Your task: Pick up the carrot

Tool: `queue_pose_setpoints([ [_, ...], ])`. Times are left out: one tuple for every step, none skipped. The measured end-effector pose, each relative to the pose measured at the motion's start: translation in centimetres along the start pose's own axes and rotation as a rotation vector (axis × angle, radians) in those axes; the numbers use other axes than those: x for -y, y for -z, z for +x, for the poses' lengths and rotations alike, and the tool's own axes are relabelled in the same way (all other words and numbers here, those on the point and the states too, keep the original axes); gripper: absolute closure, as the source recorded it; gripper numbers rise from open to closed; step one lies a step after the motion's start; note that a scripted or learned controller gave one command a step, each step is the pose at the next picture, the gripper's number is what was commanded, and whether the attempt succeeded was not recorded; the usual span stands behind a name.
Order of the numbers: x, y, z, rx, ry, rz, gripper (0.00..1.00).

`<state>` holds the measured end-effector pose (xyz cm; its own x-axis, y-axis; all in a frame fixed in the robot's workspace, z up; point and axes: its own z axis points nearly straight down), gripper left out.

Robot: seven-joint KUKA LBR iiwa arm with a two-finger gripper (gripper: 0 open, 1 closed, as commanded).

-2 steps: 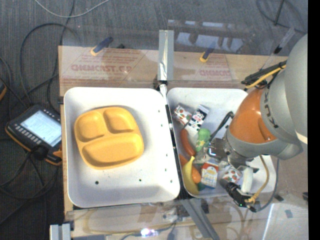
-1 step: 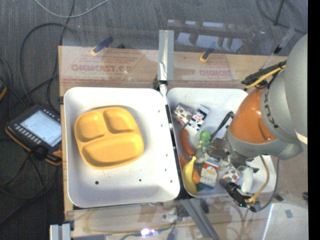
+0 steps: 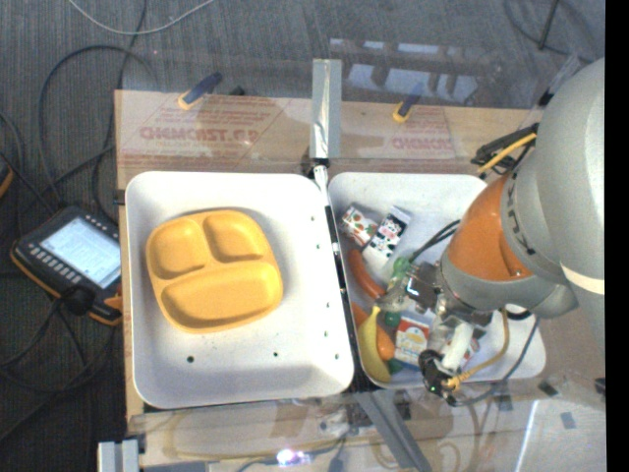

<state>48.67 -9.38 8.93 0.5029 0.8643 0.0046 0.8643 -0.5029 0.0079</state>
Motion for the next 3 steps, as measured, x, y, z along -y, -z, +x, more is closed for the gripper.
queue_pose_setpoints([
  [0.1, 0.8, 0.0, 0.002, 0.001, 0.002, 1.0],
  [0.2, 1.5, 0.0, 0.004, 0.002, 0.009, 1.0],
  [-0.3, 0.3, -0.4, 0.003, 0.225, -0.004, 1.0],
])
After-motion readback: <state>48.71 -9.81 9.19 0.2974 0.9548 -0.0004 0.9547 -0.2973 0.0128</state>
